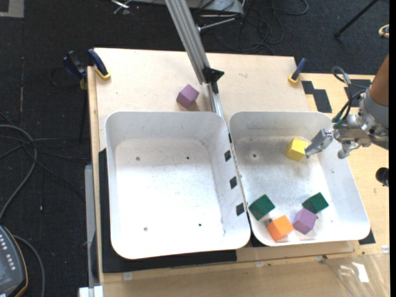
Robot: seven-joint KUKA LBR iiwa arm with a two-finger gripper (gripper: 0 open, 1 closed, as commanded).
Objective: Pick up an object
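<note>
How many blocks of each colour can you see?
Purple: 2, one purple block on the bench and one purple block in the right bin
Green: 2, one green block and another green block
Yellow: 1, the yellow block
Orange: 1, the orange block
Total: 6

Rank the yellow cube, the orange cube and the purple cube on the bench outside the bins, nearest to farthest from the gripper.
1. Yellow cube, right beside the gripper, in the right bin's upper part.
2. Orange cube, by the right bin's near edge.
3. Purple cube, on the wooden bench beyond the left bin.
</note>
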